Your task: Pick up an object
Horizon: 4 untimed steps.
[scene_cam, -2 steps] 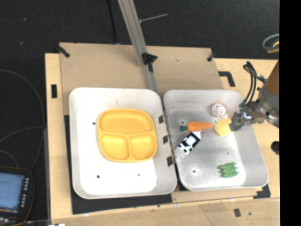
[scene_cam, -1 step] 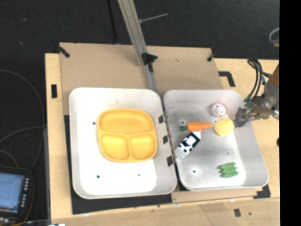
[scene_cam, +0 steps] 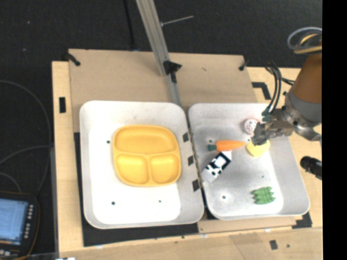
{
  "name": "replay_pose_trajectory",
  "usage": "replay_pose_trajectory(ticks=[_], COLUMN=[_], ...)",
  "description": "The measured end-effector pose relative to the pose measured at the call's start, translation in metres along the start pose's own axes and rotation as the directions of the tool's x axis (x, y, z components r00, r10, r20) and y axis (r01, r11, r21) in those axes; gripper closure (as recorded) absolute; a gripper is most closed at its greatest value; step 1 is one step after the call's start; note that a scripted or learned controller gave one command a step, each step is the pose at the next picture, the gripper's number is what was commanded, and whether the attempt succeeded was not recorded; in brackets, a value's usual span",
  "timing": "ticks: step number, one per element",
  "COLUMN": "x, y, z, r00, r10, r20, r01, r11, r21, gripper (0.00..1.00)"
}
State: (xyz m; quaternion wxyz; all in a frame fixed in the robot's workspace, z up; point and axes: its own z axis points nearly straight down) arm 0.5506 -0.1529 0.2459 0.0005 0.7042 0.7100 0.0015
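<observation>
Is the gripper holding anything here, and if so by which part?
Cannot be told. The gripper sits right over the yellow object, beside the carrot.

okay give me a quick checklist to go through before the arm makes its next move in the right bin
1. Tool over the right bin: ok, it sits just above the yellow piece.
2. Grip on anything: cannot tell.
3. Target free of neighbours: not ok, the carrot lies against the yellow piece.
4. Other picks in reach: ok, the black-and-white block and green toy lie apart.
5. Yellow tray in the left bin: ok, out of the way.
</observation>
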Motion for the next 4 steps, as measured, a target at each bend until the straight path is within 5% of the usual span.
replay_pose_trajectory(ticks=[4], x=[0.208], y=[-0.008], z=[-0.002], r00=[1.0], r10=[0.001], r20=[0.0], r01=[-0.001], r11=[1.0], r21=[0.005], gripper=[1.0])
